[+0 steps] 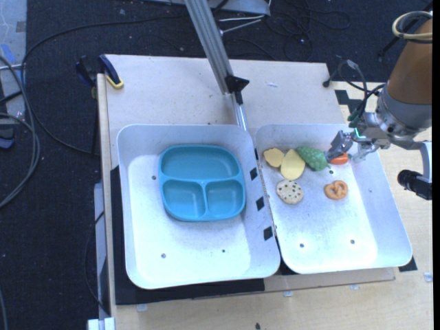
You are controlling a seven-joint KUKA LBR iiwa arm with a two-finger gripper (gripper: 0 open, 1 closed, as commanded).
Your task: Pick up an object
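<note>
- Gripper point(342, 145): low over the right bin point(385, 218), at its far edge; whether the jaws are parted cannot be told.
- Orange-red piece point(338, 159): directly beneath the jaws, apparently touching.
- Green piece point(314, 158): just beside the jaws.
- Pretzel point(336, 190): near, below them.

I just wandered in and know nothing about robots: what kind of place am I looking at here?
Most likely a robotics lab set up for grasping trials. A robot arm reaches over two white bins, one holding a blue divided tray, the other toy food such as a pretzel. Loose cables trail over the dark floor.
</note>
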